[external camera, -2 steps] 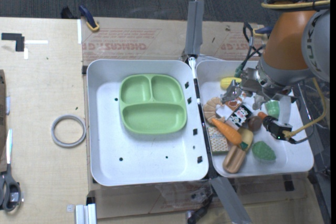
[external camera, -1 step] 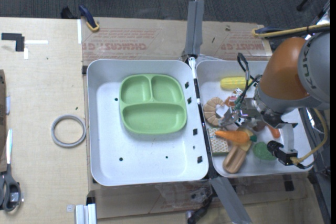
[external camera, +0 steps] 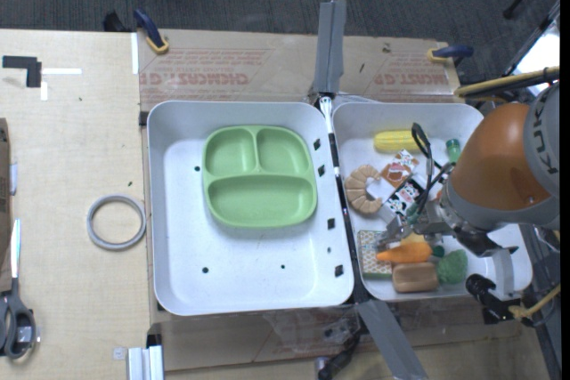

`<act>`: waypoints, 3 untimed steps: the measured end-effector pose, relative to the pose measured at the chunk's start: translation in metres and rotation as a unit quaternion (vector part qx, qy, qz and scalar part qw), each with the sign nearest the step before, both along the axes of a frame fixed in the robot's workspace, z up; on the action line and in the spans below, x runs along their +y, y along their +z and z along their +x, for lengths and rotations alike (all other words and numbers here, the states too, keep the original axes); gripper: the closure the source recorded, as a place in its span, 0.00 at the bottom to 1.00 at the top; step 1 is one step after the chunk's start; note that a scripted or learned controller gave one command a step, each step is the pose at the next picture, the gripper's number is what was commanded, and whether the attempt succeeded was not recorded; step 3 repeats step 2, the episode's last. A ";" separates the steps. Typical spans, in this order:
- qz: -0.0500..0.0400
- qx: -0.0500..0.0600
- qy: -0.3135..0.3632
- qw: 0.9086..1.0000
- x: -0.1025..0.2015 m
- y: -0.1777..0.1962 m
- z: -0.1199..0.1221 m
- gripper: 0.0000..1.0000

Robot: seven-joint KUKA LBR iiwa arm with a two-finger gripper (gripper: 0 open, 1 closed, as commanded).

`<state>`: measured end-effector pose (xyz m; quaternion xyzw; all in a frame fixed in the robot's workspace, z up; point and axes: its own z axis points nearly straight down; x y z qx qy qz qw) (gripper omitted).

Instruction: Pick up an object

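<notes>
The claw [external camera: 403,231] is down inside the right bin [external camera: 463,113], low among the toys, with the grey arm and its orange band [external camera: 494,165] rising behind it toward the right. I cannot tell if the claw is spread or pressed together, because the metal parts mix with the things below. Its tip is just above an orange carrot [external camera: 405,253] (the carrot lies on its side), and nothing is clearly lifted.

Just below the carrot is a brown piece like bread [external camera: 414,278], and beside it, to the right, a green leafy piece [external camera: 451,265]. To the upper left of the claw lies a round tan cookie-like piece [external camera: 362,189], and near it some small printed packets [external camera: 401,178]. At the far end of this bin is a yellow corn [external camera: 394,140].

The left bin [external camera: 169,218] holds a green divided plate [external camera: 259,175], lying flat, well apart from the claw.

On the wooden surface [external camera: 67,138] left of the bins lies a grey ring [external camera: 117,221], and scissors [external camera: 16,320] are at the left edge.
</notes>
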<state>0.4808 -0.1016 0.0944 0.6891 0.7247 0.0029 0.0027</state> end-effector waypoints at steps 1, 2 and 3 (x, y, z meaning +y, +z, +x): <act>0.002 0.001 -0.097 0.995 -0.021 0.000 0.000 0.00; 0.002 0.003 -0.202 0.979 -0.013 -0.001 -0.001 0.00; 0.002 0.003 -0.202 0.979 -0.013 -0.001 -0.001 0.00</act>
